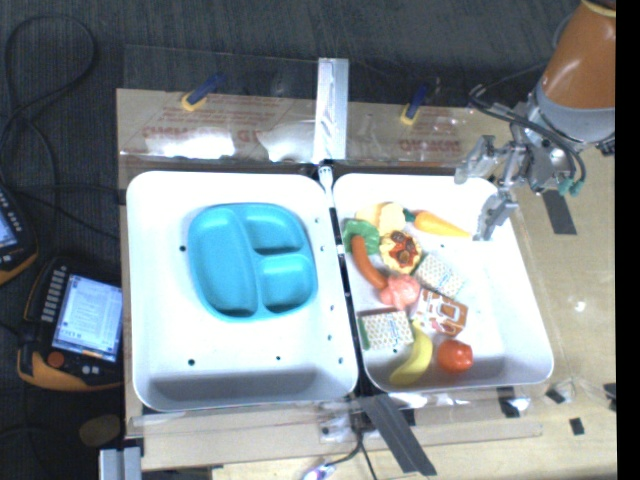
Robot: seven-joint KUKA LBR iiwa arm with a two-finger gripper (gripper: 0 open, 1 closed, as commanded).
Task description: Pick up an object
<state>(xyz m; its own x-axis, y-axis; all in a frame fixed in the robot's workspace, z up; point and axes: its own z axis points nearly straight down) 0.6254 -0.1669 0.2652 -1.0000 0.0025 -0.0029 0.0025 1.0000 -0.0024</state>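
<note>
The camera view looks down on a desk (580, 298) carrying two shallow white bins set side by side, their inner walls touching along the middle.

The left bin (160, 348) holds a blue divided tray (252, 258), which lies flat near its centre with three compartments facing up.

The right bin (520, 298) holds a heap of toy food crowded toward its left half. At the far end lies a carrot (438, 224), orange with a yellow tip pointing right, just beside a yellow piece (380, 214). Next to that, a green pepper (360, 233) rests against the bin's left wall, with a sausage (367, 265) running nearward below it. A round pizza-like piece (403, 250) sits between these, touching a checkered packet (438, 274). Nearer the camera come a pink piece (400, 291), a red and white box (442, 314), a green-edged packet (386, 329), a banana (414, 359) and a red tomato (455, 355) (the last two side by side at the near wall).

The arm (585, 68) enters from the right at the far corner. Its tool (497, 190) hangs over the far right corner of the right bin, fingers spread apart with nothing between them, well right of the heap and near the carrot's tip.

Off the desk at the left lies a handheld pendant (75, 323) with a lit screen.
</note>
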